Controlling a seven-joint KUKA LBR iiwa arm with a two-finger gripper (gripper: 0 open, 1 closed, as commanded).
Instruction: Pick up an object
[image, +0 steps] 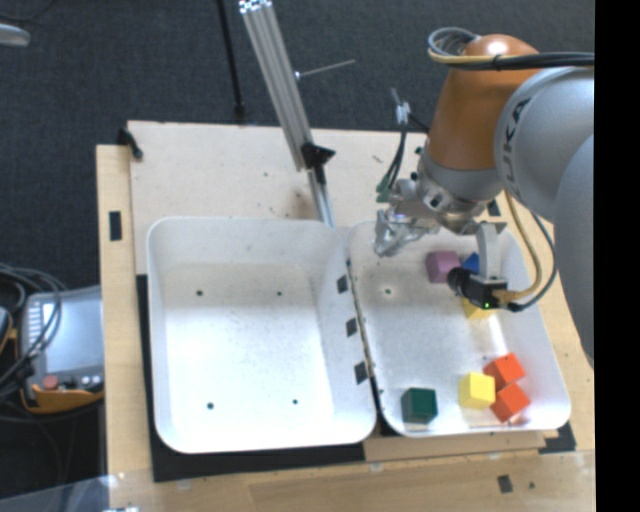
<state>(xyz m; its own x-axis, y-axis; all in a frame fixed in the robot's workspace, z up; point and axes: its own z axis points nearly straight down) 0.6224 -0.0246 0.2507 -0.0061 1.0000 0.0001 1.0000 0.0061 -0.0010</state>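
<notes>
The right bin (420, 330) holds several small blocks. A pink block (440, 265) lies near its far side, with a blue block (471, 264) just behind the wrist hardware. A dark green block (420, 404), a yellow block (477, 389) and two orange blocks (508, 368) (512, 401) sit along the near edge. Another yellow block (476, 310) peeks out under the black cable fitting. My gripper (392, 240) hangs over the far left corner of the right bin, left of the pink block, with nothing seen between its fingers.
The left bin (250, 330) lies beside the right one, sharing a raised divider (355, 320). A slanted aluminium post (290, 110) rises behind the bins. The grey arm with its orange band (480, 100) covers the far right corner.
</notes>
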